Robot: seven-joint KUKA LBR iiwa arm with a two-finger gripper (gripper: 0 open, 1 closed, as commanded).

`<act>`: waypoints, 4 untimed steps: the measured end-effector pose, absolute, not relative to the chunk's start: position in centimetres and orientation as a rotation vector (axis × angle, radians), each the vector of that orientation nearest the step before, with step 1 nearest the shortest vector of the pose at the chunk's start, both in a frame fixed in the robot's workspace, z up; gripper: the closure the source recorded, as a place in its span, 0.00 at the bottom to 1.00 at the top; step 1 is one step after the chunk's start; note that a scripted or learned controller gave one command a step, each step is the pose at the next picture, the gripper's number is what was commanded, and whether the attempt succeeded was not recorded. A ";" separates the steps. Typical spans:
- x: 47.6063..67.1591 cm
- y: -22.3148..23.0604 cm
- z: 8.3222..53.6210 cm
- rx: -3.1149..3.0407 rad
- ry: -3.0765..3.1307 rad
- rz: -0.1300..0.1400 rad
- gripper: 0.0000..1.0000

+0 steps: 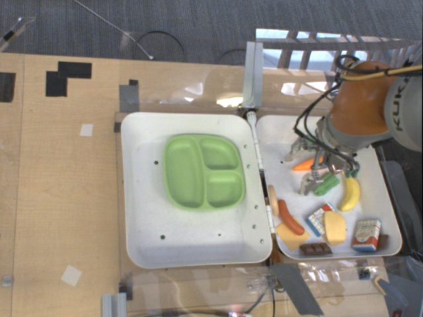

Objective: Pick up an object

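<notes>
Chocolate bar (314, 248); green item (326, 185) (beneath fingers (310, 185))

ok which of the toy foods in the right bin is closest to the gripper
The green piece, lying right at the gripper. The orange carrot sits a little to its left, the yellow banana to its right, and the rest lie farther toward the bin's near edge.

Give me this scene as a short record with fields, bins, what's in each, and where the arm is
left bin: holds a green divided plate
right bin: holds the toy food
items in right bin: carrot, green piece, banana, sausage, yellow block, chocolate bar, small carton
arm: over the right bin's upper half
gripper: low, beside the carrot and green piece
holding anything: cannot tell
</notes>
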State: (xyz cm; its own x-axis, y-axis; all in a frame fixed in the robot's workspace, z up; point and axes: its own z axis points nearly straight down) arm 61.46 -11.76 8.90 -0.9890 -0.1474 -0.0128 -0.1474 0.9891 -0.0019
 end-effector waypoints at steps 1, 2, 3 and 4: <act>63.1 -12.7 8.9 -0.366 3.108 -0.003 0.00; 59.6 -17.5 8.9 -0.419 3.102 -0.007 0.00; 60.2 -17.2 10.5 -0.422 3.082 -0.012 1.00; 63.1 -11.6 27.2 0.091 3.118 -0.001 1.00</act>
